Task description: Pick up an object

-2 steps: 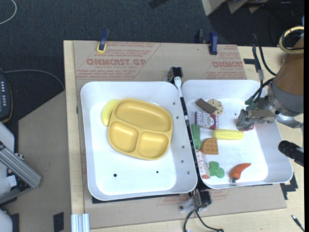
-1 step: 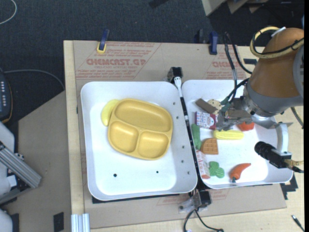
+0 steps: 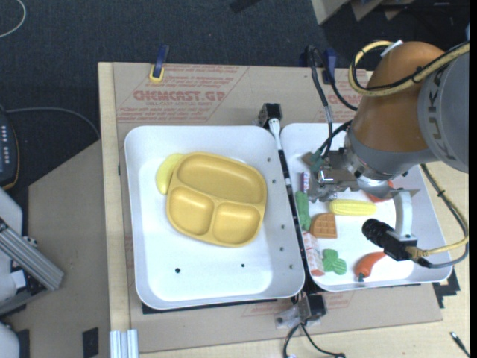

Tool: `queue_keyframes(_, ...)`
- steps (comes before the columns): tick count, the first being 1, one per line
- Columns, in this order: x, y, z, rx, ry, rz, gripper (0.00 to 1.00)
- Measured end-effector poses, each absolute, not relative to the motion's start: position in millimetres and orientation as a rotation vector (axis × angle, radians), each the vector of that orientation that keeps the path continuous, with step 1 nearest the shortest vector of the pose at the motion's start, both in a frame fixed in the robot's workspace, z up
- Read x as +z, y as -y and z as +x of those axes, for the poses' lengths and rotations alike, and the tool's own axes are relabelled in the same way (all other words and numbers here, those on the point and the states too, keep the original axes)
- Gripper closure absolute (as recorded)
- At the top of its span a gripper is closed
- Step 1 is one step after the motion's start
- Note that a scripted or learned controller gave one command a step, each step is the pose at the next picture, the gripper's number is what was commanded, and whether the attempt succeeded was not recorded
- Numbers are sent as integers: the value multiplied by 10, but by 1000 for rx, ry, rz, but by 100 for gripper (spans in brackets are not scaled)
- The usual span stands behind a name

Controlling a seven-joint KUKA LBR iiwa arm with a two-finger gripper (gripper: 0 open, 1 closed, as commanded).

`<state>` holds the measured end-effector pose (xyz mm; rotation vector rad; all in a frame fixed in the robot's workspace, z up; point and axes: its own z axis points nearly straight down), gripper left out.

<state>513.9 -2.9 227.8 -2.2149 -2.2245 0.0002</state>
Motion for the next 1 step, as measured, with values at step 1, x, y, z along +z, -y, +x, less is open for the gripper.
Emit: queue_keyframes(1, 2140, -86, 5008, 3, 2220, -2218, 100)
